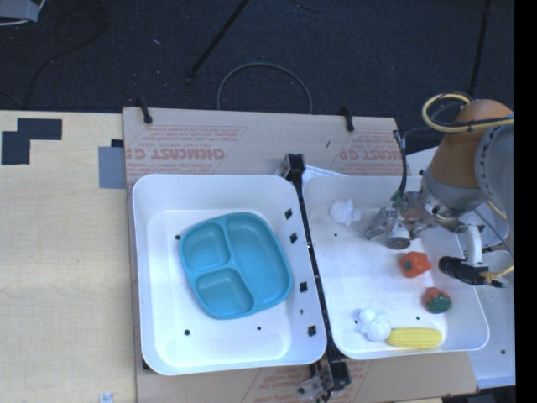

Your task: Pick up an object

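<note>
Left bin [159, 225]: blue tray [235, 264]. Right bin [357, 284]: corn [414, 337], claw [388, 225].

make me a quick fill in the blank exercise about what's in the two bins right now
1. The blue three-compartment plastic tray lies in the ____ white bin of the camera view.
2. The yellow toy corn cob lies along the right white bin's ____ edge.
3. The grey arm's end effector hangs over the ____ white bin.
4. The corn cob's left end is next to a small ____ lumpy object.

Missing words: left; near; right; white
</note>
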Robot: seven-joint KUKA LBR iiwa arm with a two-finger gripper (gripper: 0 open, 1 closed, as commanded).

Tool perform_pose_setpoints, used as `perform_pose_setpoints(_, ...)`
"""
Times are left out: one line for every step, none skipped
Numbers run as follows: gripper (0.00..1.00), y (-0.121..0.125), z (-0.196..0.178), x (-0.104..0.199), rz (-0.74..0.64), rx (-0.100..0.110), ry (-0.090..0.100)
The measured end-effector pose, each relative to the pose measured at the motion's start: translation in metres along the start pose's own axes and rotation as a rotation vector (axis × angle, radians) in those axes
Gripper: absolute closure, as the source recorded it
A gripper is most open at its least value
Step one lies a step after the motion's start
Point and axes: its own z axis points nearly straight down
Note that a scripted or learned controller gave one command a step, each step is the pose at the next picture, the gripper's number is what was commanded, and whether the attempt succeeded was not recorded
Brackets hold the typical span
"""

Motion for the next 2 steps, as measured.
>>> perform_pose_setpoints(1.00,0.001,-0.013,-0.001,0.000,-0.004,-0.001)
perform_pose_setpoints(1.00,0.000,-0.063,-0.010,0.002,-0.010,-0.003)
